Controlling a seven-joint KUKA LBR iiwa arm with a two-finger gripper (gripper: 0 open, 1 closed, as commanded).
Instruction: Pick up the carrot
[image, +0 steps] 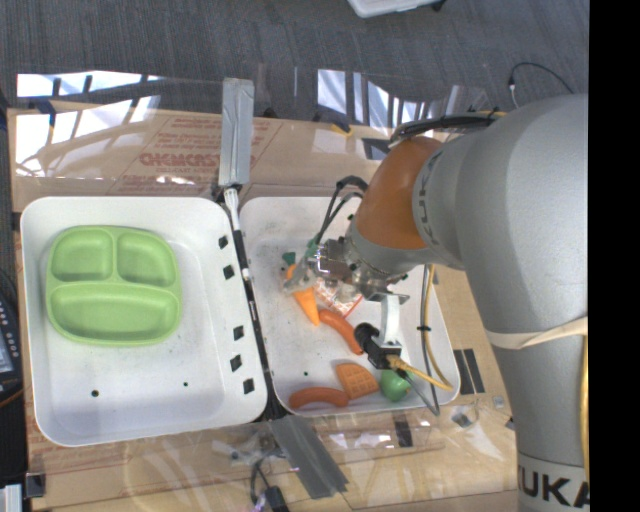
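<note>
2 white bins sit on the bench; the carrot (307, 306) lies mid-way in the right bin (270, 215), just below my gripper (328, 262), whose state I cannot tell. I'd descend straight, straddling its width, avoiding the sausage (341, 329). Brown cardboard (150, 150) lies beyond the bins.

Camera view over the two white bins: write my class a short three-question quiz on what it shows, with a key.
1. True or false: the green divided plate lies in the same bin as the carrot.
2. Multiple choice: the gripper hangs over A) the left bin, B) the right bin, C) the cardboard behind the bins.
3. Fill in: near the right bin's front edge, beside the waffle-patterned orange piece, lies a long reddish ____.

Key: 1 false; 2 B; 3 sausage.
</note>
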